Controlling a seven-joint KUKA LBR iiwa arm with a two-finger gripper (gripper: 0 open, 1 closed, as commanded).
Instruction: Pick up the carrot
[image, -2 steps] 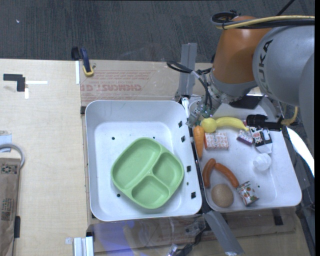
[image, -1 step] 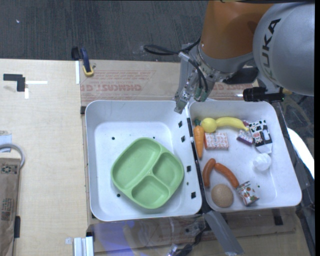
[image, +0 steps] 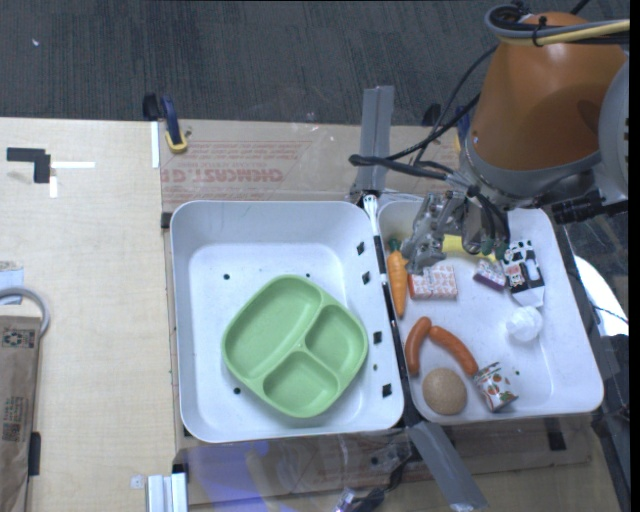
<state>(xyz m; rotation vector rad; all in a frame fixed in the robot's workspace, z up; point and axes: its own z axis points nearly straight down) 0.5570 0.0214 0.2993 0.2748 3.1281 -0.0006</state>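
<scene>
Orange carrot (image: 398, 282) lying lengthwise along the left wall of the right bin (image: 570, 390), stem end up toward the back, tucked right against the divide between the two bins. Gripper (image: 452, 235) hanging low over the back of that same bin, just up and right of the carrot's top end – metal fingers (image: 428, 240) pointing down, nothing visibly pinched between them. Can't tell how wide the claw is spread from this angle, too much clutter and cable around it. Small pink-and-white packet (image: 435, 283) sitting just right of the carrot, directly under the claw. Further front: curved red sausage (image: 440, 345), brown egg-like ball (image: 445, 391), little can (image: 495, 387). Left bin (image: 200, 250) with a green divided plate (image: 294, 346) in it.
</scene>
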